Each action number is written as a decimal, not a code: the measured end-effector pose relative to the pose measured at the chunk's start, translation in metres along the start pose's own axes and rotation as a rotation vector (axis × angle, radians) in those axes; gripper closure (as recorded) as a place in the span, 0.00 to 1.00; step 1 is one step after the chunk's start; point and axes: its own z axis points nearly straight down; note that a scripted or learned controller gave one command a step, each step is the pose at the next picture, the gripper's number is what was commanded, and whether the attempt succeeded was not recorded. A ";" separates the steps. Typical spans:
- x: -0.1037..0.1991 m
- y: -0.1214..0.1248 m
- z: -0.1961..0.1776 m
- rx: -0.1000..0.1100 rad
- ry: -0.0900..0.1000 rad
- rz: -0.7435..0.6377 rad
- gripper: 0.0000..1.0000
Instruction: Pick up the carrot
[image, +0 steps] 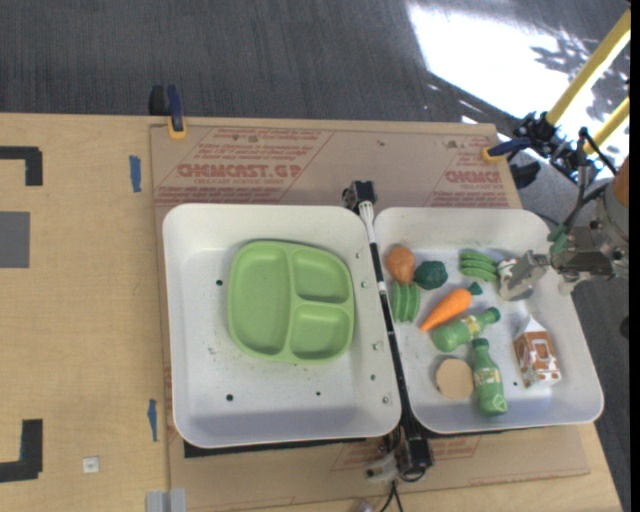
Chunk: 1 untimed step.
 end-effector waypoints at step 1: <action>0.027 0.040 0.163 0.005 0.002 0.094 0.00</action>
